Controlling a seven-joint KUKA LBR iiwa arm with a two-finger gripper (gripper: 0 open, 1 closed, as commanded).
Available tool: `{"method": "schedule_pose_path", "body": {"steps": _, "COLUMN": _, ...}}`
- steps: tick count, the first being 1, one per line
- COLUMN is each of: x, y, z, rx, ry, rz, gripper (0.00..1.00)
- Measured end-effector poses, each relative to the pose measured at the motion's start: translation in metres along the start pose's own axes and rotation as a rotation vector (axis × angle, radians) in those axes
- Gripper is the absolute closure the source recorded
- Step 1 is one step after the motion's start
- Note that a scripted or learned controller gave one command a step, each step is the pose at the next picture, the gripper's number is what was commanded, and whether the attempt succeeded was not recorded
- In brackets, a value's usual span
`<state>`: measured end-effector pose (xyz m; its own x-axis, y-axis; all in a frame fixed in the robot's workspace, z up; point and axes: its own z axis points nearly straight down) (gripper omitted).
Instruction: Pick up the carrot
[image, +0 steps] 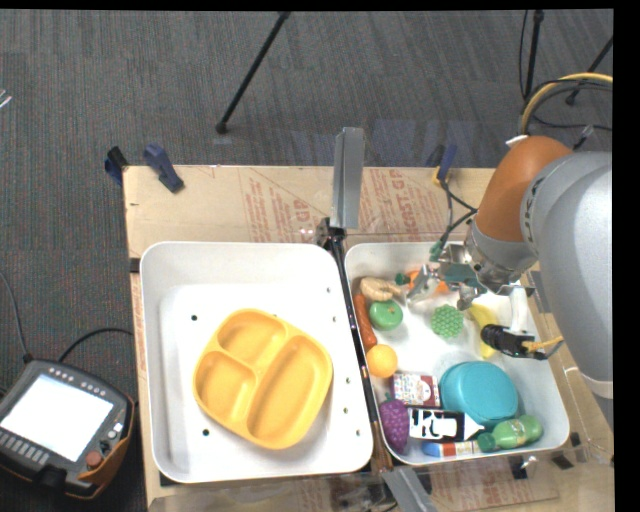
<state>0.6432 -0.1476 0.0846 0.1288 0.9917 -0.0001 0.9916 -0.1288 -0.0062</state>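
While the arm (560, 230) is reaching in from the right, the nearest items are lying along the front wall of the right bin (555, 395): a purple grape cluster (394, 424), a black-and-white package (437, 425) and a green bottle (515, 432) are sitting side by side; just behind them a teal bowl (480, 391) is resting upside down beside a small red-and-white carton (414, 387). In the left bin (160, 300), a yellow divided plate (264, 376) is lying flat – three compartments are showing, none holding anything. Moving farther back in the right bin, an orange ball (381, 360) is sitting near the dividing wall; a green apple (386, 315) is lying beyond it, a green knobbly ball (447, 321) is lying near the middle, and a banana (487, 322) is lying toward the right wall. The carrot (364, 318) appears as a slim orange piece against the left wall of the right bin, just beside the apple – it is resting in the bin, apart from the gripper. A tan pastry-like item (379, 289) is sitting at the far left of that bin. The gripper (448, 282) is hanging low over the bin's far part, close to a small orange item; whether its fingers are spread or closed cannot be determined. Behind the bins, a cardboard sheet (250, 205) is covering the bench.
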Motion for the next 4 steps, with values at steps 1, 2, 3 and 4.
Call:
{"method": "schedule_pose_path", "body": {"steps": 1, "x": -0.018, "y": 0.003, "z": 0.001, "rx": 0.002, "ry": 0.0, "rz": 0.313, "gripper": 0.0}}
{"method": "schedule_pose_path", "body": {"steps": 2, "x": -0.024, "y": 0.003, "z": 0.002, "rx": 0.015, "ry": 0.009, "rz": 0.639, "gripper": 0.0}}
{"method": "schedule_pose_path", "body": {"steps": 3, "x": -0.033, "y": 0.0, "z": -0.001, "rx": 0.002, "ry": 0.007, "rz": 1.098, "gripper": 0.0}}
{"method": "schedule_pose_path", "body": {"steps": 4, "x": -0.033, "y": -0.002, "z": -0.006, "rx": 0.012, "ry": 0.001, "rz": 1.091, "gripper": 1.0}}
